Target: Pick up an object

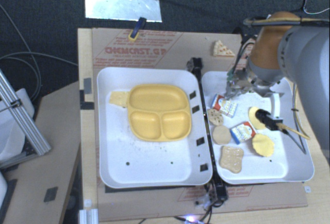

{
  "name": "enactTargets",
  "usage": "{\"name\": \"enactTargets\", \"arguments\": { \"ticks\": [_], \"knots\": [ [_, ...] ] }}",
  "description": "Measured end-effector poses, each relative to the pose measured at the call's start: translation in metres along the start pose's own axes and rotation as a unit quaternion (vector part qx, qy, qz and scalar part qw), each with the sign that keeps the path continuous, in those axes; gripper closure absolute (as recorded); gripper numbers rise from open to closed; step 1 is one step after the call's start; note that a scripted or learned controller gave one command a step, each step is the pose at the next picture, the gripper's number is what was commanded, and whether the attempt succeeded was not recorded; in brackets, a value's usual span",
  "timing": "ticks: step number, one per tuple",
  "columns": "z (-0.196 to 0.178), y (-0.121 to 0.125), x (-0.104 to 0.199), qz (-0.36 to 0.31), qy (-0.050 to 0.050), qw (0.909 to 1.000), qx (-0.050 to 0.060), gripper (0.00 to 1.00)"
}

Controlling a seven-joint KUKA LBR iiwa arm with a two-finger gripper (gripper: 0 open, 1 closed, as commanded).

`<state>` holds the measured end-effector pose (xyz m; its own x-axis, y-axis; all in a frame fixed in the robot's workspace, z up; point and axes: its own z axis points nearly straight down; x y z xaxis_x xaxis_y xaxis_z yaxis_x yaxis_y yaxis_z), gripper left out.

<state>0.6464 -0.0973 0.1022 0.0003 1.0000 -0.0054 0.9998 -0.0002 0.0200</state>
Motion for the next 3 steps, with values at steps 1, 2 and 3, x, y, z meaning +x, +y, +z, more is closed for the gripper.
{"name": "enactTargets", "arguments": {
  "ticks": [1,2,3],
  "knots": [
    [0.001,-0.001,0.001,0.000,0.000,1.0000,0.001,0.00],
    [0.012,-0.009,0.010,-0.001,0.001,1.0000,0.002,0.00],
    [-0.001,-0.007,0.012,-0.002,0.002,1.0000,-0.001,1.00]
  ]
}}
